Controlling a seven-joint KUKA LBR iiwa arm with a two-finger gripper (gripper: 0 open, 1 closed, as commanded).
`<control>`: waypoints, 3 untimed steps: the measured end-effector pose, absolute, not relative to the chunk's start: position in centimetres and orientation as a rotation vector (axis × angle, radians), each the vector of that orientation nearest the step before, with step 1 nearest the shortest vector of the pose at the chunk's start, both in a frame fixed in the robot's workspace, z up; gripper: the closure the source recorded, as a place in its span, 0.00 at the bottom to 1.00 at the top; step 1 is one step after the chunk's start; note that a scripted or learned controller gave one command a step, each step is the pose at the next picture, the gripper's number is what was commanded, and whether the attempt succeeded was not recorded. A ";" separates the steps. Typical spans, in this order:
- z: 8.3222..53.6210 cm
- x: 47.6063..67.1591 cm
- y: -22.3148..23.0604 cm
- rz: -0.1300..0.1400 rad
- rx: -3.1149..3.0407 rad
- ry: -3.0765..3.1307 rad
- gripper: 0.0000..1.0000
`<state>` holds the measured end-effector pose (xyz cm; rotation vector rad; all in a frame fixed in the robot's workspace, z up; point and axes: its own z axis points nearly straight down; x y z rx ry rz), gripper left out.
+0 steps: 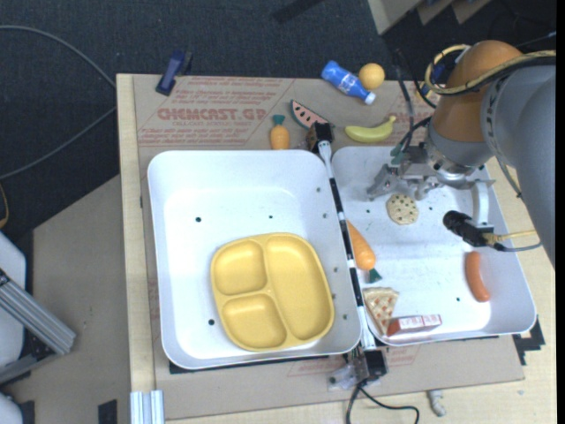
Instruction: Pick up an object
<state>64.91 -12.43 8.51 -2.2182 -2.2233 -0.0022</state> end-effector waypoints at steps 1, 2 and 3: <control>8.5 62.6 -12.4 0.001 -2.221 -2.220 0.00; 8.5 63.0 -11.5 -0.001 -2.221 -2.222 0.00; 8.5 63.5 -13.4 0.000 -2.224 -2.222 0.00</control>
